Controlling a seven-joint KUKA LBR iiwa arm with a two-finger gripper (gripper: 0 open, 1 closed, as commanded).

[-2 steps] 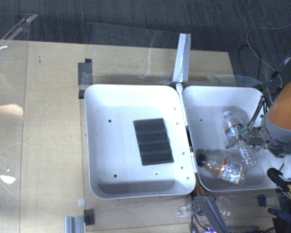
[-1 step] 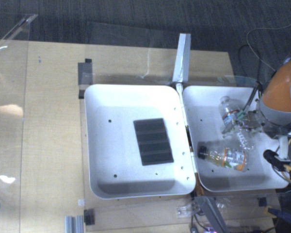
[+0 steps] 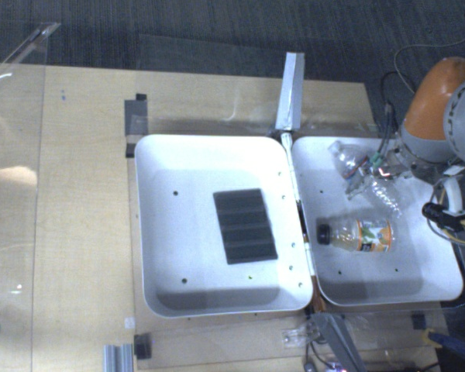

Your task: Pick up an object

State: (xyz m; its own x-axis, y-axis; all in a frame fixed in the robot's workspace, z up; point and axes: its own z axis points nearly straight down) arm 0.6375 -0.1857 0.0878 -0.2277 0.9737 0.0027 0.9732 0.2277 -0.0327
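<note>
A black ribbed rectangular pad (image 3: 246, 225) lies flat near the middle of the left bin (image 3: 163, 169). In the right bin (image 3: 442, 281) a clear plastic bottle (image 3: 356, 235) with a dark cap and an orange-green label lies on its side. Behind it sits a crumpled piece of clear plastic (image 3: 347, 157). The gripper (image 3: 374, 169) reaches in from the right and hangs low over that clear plastic, at the bin's far side. The clutter of shiny plastic blurs its tip.
The arm's orange band (image 3: 442, 91) and grey wrist (image 3: 449, 134) hang over the right bin's far right corner, with cables beside them. A metal post (image 3: 291, 91) stands behind the seam between the bins. Wooden bench surrounds both bins.
</note>
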